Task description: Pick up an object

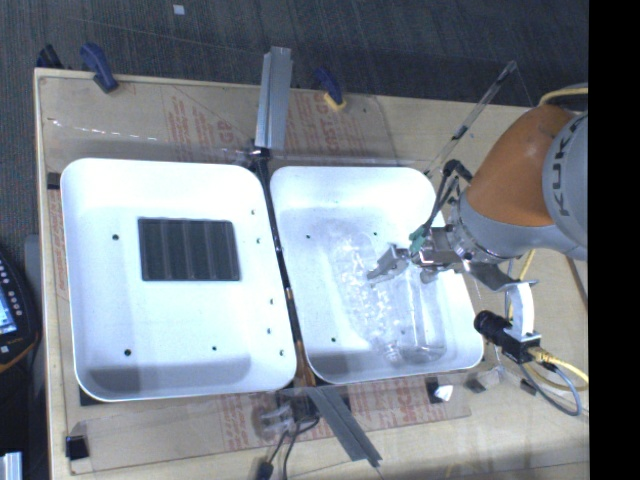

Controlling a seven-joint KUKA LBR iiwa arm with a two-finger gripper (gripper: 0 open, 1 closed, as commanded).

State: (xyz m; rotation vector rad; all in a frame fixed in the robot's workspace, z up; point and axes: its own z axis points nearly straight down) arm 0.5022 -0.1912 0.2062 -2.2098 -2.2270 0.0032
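Along the near edge of the counter (200, 423) a grey metal bracket (335, 423) stuck out from under the seam between the two bins, with a black cable trailing below it. Just beyond it, on the left, the left bin (90, 268) carried a dark ribbed rectangular panel (189, 249) on its floor, set toward the far half. Beside it, the right bin (330, 193) held a clear plastic bottle (385, 303), lying on its side and running from about the bin's middle down toward the near right corner; it was hard to make out against the white floor. Over the upper part of that bottle hung the claw (392, 261), reaching in from the right on the grey arm (515, 193) with its orange band. I could not tell whether the claw's tips stood apart or together, nor whether they touched the bottle. Farther back, a grey upright post (272, 98) rose at the seam between the bins, and blue clamps (98, 66) gripped the counter's far edge.
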